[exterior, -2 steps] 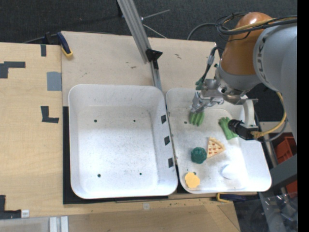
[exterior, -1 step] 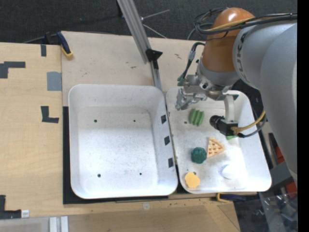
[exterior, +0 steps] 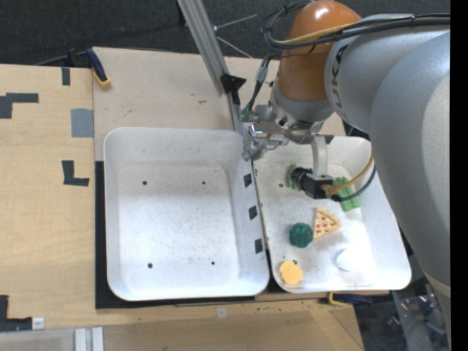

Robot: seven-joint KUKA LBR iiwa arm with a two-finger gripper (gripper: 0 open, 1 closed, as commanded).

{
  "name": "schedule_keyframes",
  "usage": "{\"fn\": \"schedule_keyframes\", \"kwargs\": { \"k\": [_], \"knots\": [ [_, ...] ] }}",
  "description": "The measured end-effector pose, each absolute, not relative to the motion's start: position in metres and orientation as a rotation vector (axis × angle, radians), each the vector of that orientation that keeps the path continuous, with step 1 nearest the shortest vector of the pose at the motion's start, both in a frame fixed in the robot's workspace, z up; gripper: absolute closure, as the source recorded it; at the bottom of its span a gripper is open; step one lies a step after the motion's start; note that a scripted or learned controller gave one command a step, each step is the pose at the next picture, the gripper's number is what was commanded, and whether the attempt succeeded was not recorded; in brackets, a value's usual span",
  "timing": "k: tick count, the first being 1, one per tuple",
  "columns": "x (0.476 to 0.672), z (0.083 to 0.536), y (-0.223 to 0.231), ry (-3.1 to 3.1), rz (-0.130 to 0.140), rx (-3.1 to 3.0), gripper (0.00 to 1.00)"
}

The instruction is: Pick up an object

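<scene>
Since jaws hang at wall between left bin (exterior: pixel 175 218) and right bin (exterior: pixel 278 210), I cannot tell their opening or hold. My fear: descent strikes rim, missing green ball (exterior: pixel 300 234), waffle wedge (exterior: pixel 326 223).

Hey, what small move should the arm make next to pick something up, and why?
Probably slide the gripper toward the camera and slightly right, over the green ball. The gripper sits at the divide between the bins, near their far end, while the ball lies further forward in the right bin.
</scene>
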State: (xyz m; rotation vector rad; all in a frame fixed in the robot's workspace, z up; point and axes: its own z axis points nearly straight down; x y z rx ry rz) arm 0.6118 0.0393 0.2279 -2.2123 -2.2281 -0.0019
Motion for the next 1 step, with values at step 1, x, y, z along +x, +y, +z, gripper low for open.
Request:
{"fn": "schedule_keyframes", "kwargs": {
  "k": [1],
  "knots": [
    [0.6185,0.2372,0.0927,-2.228,-0.002,-2.212,1.00]
  ]
}}
